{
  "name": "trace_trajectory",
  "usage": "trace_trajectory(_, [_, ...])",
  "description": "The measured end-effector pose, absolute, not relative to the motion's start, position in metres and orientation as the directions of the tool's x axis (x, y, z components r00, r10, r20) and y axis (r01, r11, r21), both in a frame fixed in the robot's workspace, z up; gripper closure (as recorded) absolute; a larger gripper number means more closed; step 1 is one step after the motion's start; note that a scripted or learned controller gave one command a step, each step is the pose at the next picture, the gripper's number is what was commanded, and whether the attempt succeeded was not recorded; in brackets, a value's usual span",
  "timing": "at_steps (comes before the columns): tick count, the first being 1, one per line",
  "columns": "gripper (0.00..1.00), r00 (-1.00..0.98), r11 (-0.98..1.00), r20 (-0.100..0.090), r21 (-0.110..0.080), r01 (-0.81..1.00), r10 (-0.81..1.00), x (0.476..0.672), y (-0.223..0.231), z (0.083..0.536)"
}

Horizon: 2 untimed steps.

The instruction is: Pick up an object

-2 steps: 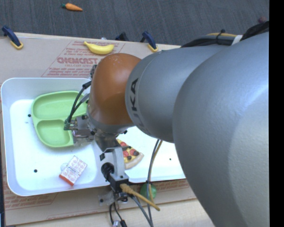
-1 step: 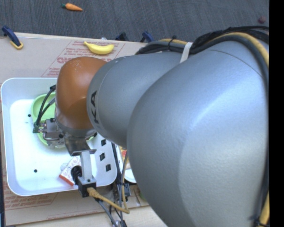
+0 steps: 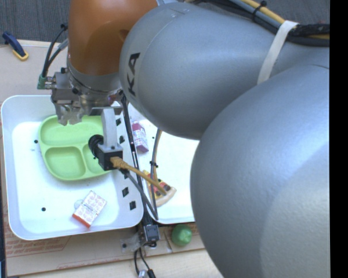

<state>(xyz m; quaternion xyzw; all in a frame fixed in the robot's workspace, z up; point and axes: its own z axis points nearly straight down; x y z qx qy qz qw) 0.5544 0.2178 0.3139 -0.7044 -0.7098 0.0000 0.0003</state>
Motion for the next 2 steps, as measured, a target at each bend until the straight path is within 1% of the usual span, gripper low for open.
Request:
trace_trajectory(1, [1.00, -0.006, 0.006, -0.003, -0.007, 1.000, 1.000, 0.521, 0.217, 0.178])
trace_trajectory(2, [1.00, -0.008, 0.008, 0.001, 0.000, 1.000, 1.000, 0.577, 0.218, 0.309])
